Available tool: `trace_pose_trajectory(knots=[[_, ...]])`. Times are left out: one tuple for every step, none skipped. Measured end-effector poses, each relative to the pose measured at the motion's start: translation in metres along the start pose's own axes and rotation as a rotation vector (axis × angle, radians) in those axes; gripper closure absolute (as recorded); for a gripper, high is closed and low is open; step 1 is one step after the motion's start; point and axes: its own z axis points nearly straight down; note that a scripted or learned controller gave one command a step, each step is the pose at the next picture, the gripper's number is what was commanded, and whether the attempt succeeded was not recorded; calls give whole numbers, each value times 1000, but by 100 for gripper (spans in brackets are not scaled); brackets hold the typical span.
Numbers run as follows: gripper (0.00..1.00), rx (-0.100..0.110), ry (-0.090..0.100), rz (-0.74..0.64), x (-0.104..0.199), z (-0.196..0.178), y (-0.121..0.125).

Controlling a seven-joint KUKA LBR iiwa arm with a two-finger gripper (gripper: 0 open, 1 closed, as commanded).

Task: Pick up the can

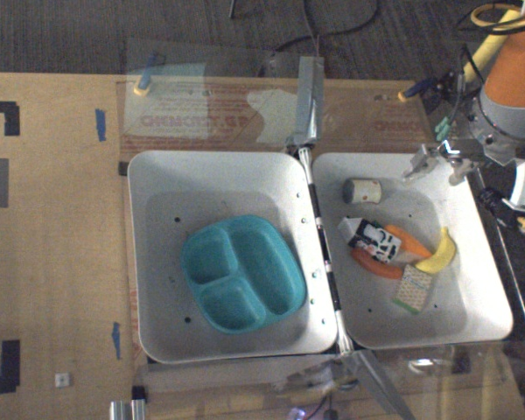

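Note:
The can (363,191) is a small grey cylinder lying on its side in the upper left part of the right bin (481,313). My gripper (437,168) hangs over that bin's upper right corner, to the right of the can and apart from it. Its two fingers (417,163) are spread open with nothing between them. The orange band of the arm (512,68) sits above it at the right edge.
Below the can lie a black-and-white packet (376,239), two orange carrots (381,267), a banana (439,252) and a small box (411,289). The left bin (157,191) holds a teal divided plate (242,272). A metal divider (308,112) runs between the bins.

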Motion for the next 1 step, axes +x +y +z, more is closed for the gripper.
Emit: trace_pose_trajectory(knots=[[0, -6, -1, -159, 57, 119, 15]])
